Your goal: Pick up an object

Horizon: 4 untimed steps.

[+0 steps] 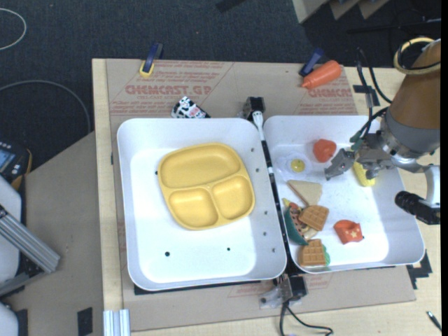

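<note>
Two shallow white bins sit side by side on a bench, seen from above. The left bin [140, 208] holds a yellow divided plate [204, 185]. The right bin [402, 240] holds scattered toy food: a red tomato-like piece [324, 150], a small yellow piece [298, 165], a tan sandwich slice [305, 190], two waffles [313, 218], and a red piece [348, 232]. The grey arm with its orange band [418, 103] reaches in from the right. Its gripper [353, 165] hangs low over the right bin with jaws spread apart, one finger near the tomato-like piece, a yellow object [365, 176] just beside the other. Nothing sits between the fingers.
</note>
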Motion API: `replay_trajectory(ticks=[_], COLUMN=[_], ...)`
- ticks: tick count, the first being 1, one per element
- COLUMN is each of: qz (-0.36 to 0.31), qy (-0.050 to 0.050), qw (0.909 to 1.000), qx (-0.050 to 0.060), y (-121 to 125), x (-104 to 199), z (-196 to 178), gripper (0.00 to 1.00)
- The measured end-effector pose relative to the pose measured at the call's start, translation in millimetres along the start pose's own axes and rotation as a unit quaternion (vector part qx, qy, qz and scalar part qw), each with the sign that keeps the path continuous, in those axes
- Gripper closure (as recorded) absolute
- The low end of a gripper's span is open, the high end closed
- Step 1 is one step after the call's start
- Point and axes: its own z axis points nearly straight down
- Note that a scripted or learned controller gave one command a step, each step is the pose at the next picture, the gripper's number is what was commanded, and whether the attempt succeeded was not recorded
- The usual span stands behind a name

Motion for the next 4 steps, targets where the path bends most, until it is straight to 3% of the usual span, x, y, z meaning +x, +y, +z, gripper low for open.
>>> replay_trajectory(ticks=[1, 2, 3, 4], qz=[-0.001, -0.002, -0.001, -0.002], qy=[-0.001, 0.0, 0.001, -0.001], qw=[1.0, 1.0, 1.0, 0.9999], qx=[-0.007, -0.004, -0.009, -0.015], y=[3.2, 9.0, 12.7, 15.8], x=[0.1, 3.0, 4.5, 3.7], z=[-7.4, 54.4, 91.9, 76.3], gripper=[0.0, 0.0, 0.0, 1.0])
